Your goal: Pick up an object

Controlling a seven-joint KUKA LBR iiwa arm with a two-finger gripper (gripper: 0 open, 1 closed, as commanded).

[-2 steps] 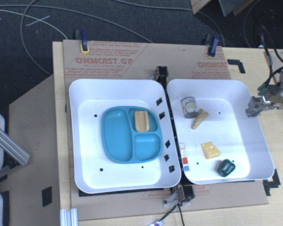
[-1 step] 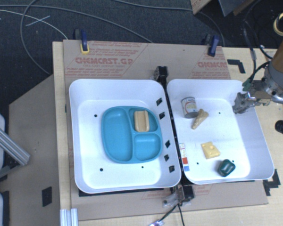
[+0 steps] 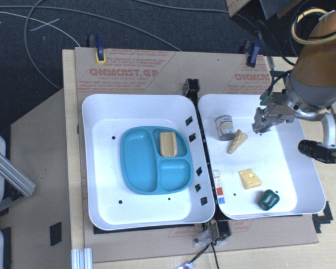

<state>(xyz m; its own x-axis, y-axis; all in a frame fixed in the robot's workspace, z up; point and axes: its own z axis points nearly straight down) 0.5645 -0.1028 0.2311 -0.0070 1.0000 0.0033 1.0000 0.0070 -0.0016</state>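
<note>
The right bin (image 3: 302, 178) is holding four loose objects, and the gripper (image 3: 261, 125) is hovering at its two o'clock corner; I cannot tell its finger state. Nearest, toward eight o'clock, are the small can (image 3: 224, 125) and tan wedge (image 3: 237, 142), nearly touching, so a descent is risking knocking one.

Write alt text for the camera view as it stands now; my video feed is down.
The arm's hand hangs over the right bin, near a small can and a tan wedge; a yellow block and a dark green object lie nearer the front. In the left bin, a blue divided plate holds a tan piece.
</note>
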